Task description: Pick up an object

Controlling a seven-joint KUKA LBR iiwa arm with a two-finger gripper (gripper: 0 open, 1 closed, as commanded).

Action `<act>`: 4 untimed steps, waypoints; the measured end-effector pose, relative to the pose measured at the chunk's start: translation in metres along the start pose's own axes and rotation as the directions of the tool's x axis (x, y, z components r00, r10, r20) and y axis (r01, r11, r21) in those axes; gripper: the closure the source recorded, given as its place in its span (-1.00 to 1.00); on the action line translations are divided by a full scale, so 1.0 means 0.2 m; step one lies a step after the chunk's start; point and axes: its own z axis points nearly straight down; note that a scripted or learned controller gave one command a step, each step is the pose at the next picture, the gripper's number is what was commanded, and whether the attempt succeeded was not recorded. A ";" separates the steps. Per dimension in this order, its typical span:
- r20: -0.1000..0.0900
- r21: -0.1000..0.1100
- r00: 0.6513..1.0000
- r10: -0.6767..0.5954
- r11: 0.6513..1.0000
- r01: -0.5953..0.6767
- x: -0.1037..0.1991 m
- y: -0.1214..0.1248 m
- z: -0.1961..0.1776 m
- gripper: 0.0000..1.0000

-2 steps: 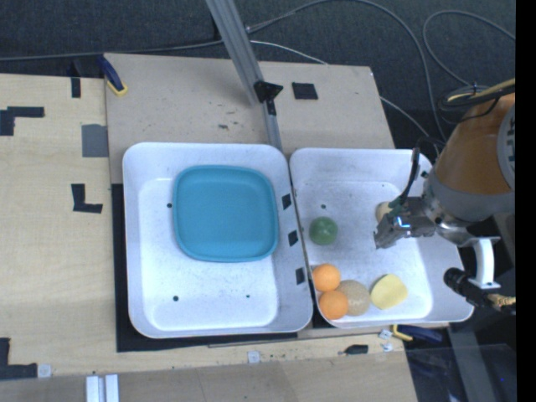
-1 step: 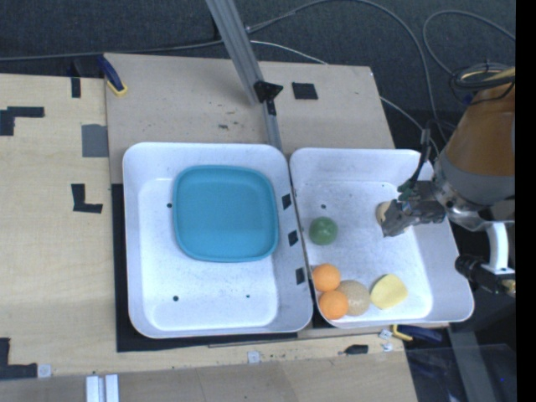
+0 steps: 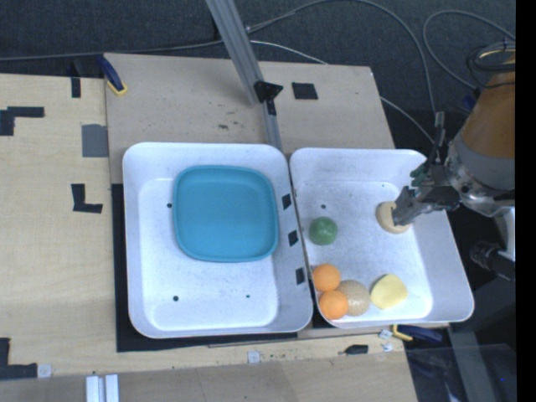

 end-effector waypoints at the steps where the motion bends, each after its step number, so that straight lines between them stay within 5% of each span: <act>1: -0.001 0.003 1.000 -0.004 1.000 0.004 0.23 0.15 0.01 1.00; 4: -0.001 0.005 1.000 -0.003 1.000 0.003 0.91 0.48 0.16 1.00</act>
